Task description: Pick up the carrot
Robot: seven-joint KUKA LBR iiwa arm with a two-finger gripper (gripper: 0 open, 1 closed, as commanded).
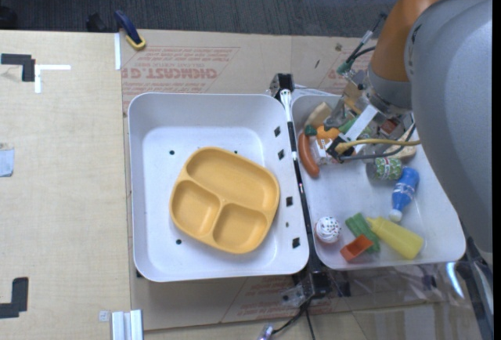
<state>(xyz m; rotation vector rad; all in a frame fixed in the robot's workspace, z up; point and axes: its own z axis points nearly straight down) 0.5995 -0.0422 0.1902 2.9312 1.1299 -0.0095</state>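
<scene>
The left bin [149, 174] carries a yellow divided plate [225, 199], with mirrored red lettering on the cardboard [180, 72] behind it, too reversed to read. Over in the right bin [438, 244], the carrot [309, 155], a stubby orange-red piece, lies against the left wall, just beside the gripper [338, 144]; whether it grips anything is unclear.

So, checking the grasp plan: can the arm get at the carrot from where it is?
Probably yes: the gripper hangs right beside the orange carrot by the right white bin's left wall; that wall may crowd it.
</scene>
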